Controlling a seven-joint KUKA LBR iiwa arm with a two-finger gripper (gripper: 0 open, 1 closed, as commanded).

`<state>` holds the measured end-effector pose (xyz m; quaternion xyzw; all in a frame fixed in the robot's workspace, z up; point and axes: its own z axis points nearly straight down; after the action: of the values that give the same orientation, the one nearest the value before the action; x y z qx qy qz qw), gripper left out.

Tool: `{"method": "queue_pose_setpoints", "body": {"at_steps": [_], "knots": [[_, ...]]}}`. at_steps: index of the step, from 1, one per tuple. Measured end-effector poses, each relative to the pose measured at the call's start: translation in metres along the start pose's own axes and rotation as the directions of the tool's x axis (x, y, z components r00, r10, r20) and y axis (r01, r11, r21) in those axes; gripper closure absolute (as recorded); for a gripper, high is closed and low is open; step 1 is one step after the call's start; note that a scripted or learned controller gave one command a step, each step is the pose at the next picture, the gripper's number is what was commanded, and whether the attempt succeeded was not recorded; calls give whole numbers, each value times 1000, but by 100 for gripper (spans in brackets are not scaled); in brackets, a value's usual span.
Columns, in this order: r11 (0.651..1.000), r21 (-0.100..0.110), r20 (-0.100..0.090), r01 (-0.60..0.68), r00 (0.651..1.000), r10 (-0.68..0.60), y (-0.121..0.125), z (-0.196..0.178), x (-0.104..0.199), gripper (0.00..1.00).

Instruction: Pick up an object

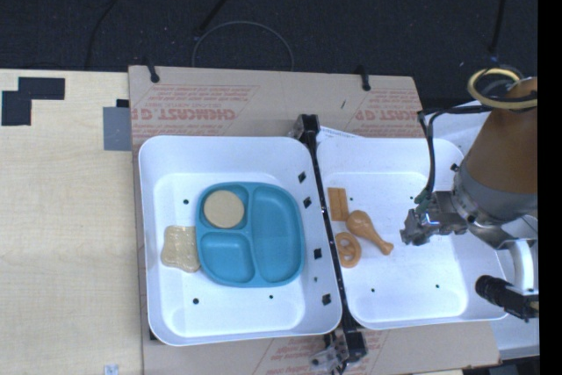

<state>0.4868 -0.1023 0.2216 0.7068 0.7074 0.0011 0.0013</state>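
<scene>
In the right bin (413,299) lie three tan food toys: a flat orange-brown strip (338,203), a drumstick (369,230) and a pretzel (348,249). My gripper (416,229) hangs over the right half of that bin, a little to the right of the drumstick's thin end and apart from it. Nothing shows between its fingers. The left bin (167,294) holds a blue divided plate (250,234) with a round tan cookie (223,208) in its upper left compartment. A pale waffle-like piece (180,248) lies beside the plate's left edge.
A black divider (321,228) with clips runs between the two bins. Both bins rest on a cardboard sheet (263,105). The arm's grey and orange body (505,162) covers the right bin's right side. Cables (428,154) loop near its upper right corner.
</scene>
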Motion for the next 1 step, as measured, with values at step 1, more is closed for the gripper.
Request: {"method": "queue_pose_setpoints", "body": {"at_steps": [1], "knots": [[1000, 3, 0, 0, 1000, 0, 1, -26, -1, 100]]}}
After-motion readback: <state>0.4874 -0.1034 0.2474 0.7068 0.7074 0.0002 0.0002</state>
